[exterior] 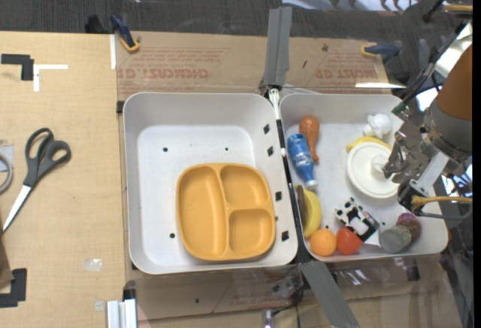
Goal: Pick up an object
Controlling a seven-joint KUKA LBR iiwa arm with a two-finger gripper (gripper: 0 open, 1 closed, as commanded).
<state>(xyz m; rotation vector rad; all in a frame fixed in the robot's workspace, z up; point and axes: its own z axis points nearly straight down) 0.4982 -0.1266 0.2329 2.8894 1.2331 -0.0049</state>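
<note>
Over the right bin (331, 110), the claw (396, 167), hanging at the right rim of a round white dish (371, 167) with a yellow piece (359, 144) tucked behind it; impossible to tell how the claw stands, nothing seen in its grip. Just beyond the claw, toward the far wall, one small white lump (379, 123). Below the claw, toward the near wall, one black-and-white spotted piece (355, 217), one grey cylinder (394, 238) with a purplish thing (409, 220) beside it, one red fruit (348, 241), one orange ball (323, 243), the last two touching. Left of the claw, well past the dish, one blue bottle (301, 158), one orange carrot-like piece (309, 133) behind it, one yellow banana (311, 212) along the dividing wall. Open white floor between dish and bottle; tight against the right wall. Farther left, the second bin (195, 123) with one orange three-part tray (225, 211) and bare floor around it. Far left on the counter (60, 229), one pair of scissors (34, 168).
</note>
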